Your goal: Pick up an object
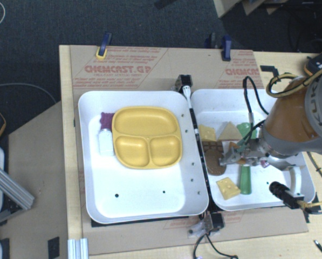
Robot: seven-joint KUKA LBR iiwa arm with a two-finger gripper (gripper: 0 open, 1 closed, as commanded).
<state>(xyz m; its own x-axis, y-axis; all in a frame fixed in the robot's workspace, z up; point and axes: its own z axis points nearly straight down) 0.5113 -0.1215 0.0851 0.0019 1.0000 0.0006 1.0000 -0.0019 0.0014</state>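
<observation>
The end effector (pixel 237 156) hangs low in the right bin (pixel 306 190), among a brown disc (pixel 216 165), pale yellow wedges (pixel 227 188) and a green stick (pixel 245 180), any of which it could pick. I can't tell how it's set. Packed this tightly (pieces touching), it may nudge things aside or catch two. The left bin (pixel 144 198) holds a glossy yellow divided plate (pixel 147 136).

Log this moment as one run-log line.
gripper: low in right white bin | under it: brown flat piece | nearby: green stick, yellow wedge | hold: unconfirmed
</observation>
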